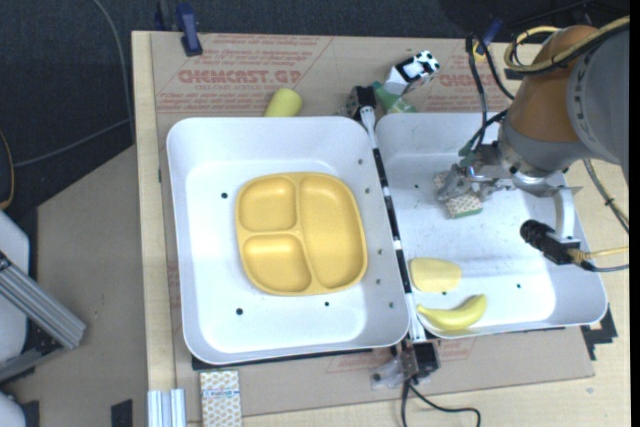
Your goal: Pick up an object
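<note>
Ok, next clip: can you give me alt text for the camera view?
The arm's gripper is down in the right bin over a small speckled block, with a pale yellow piece and a banana near the bin's front edge. The left bin holds a yellow divided plate.

A divided plate (300, 233) lies in the left bin (195, 215); a banana (452, 314) in the right bin (560, 290).

The gripper (462, 183) hangs low in the right bin (560, 290); a small speckled block (461, 205) sits just under it; a banana (452, 314) lies nearer me.
</note>
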`<state>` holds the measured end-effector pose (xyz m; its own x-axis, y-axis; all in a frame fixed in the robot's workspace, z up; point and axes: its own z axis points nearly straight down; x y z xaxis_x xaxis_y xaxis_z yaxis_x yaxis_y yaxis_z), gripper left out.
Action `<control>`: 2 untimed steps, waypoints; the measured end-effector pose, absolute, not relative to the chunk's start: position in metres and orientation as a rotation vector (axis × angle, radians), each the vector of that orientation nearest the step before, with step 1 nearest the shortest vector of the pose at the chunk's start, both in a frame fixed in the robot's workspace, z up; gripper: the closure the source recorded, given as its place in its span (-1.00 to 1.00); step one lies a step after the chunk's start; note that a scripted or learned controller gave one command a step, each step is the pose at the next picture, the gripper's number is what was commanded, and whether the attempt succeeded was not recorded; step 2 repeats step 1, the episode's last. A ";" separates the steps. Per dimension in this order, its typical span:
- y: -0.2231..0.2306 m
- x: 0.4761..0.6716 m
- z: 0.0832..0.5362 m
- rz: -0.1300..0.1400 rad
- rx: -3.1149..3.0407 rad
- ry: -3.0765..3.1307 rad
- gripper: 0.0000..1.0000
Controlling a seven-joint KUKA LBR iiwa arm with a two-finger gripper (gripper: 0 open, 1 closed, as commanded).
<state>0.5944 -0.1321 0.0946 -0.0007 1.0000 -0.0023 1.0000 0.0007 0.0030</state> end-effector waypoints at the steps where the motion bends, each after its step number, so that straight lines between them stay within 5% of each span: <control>1: -0.046 0.612 0.185 0.003 2.219 2.223 1.00; 2: -0.046 0.612 0.185 0.003 2.219 2.223 1.00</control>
